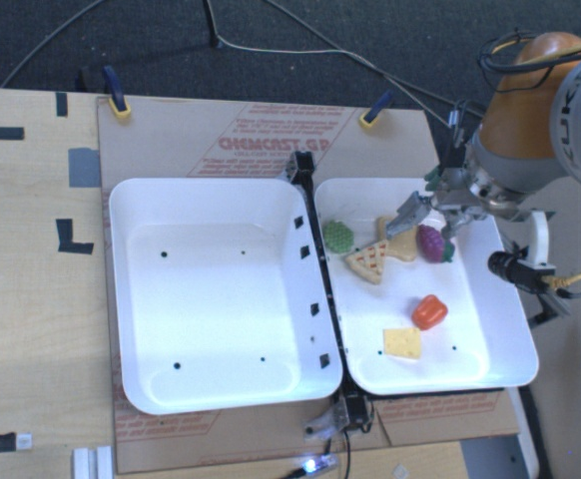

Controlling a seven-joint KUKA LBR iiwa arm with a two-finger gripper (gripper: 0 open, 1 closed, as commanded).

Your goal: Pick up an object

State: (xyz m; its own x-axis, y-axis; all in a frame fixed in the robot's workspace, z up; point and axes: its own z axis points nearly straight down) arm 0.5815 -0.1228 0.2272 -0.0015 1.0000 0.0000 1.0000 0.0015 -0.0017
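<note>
The right bin (500, 352) holds several toy foods. A green leafy piece (337, 236) lies by the divider, with a pizza slice (368, 263) and a tan piece (404, 248) next to it. A purple grape bunch (431, 242) sits at the bin's upper middle. Lower down are a red tomato (429, 311) and a yellow cheese square (402, 343). My gripper (427, 220) hangs over the bin's upper part, open, its grey fingers (405, 215) spread. The grape bunch lies just below and between the fingertips, and the tan piece sits under the left finger.
The left bin (131, 267) stands beside the right one, with a black clip-lined divider (315, 267) between them. Both rest on a cardboard sheet (271, 138) held by yellow-blue clamps. A black cable (271, 28) runs across the dark floor behind.
</note>
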